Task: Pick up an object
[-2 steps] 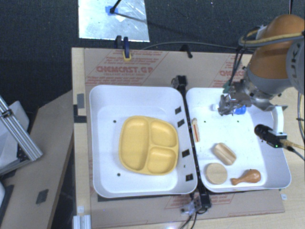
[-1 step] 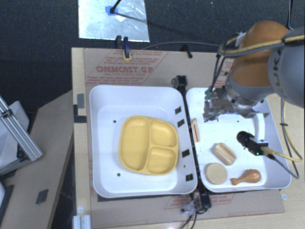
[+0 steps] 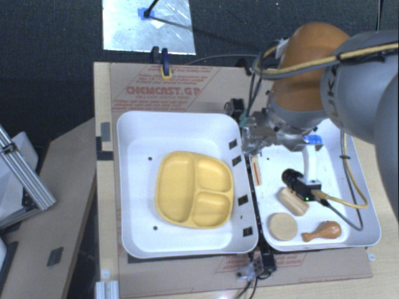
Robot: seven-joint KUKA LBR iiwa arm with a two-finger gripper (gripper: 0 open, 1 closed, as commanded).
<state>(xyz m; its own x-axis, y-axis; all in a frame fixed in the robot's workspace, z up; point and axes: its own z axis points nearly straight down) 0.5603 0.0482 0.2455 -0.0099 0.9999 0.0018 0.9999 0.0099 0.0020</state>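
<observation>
Arm (image 3: 361, 86) overhangs upper right. Gripper (image 3: 254, 143) sits at the divider (image 3: 254, 185) between the bins; spread or pressed together, cannot tell. Yellow plate (image 3: 194, 189), centre left: stiff, slick, too wide except at the rim. Drumstick (image 3: 323, 231), lower right: probably light and hard; pinch the narrow neck.

The left bin (image 3: 124, 167) and right bin (image 3: 368, 220) look like smooth, faintly glossy white plastic. The yellow plate (image 3: 193, 189) at centre is satin plastic. At lower right, the block (image 3: 292, 201) and disc (image 3: 282, 225) look like matt wood. The surface (image 3: 168, 89) is matt brown board, and at upper left a crinkled foil sheet (image 3: 146, 17) shines.
</observation>
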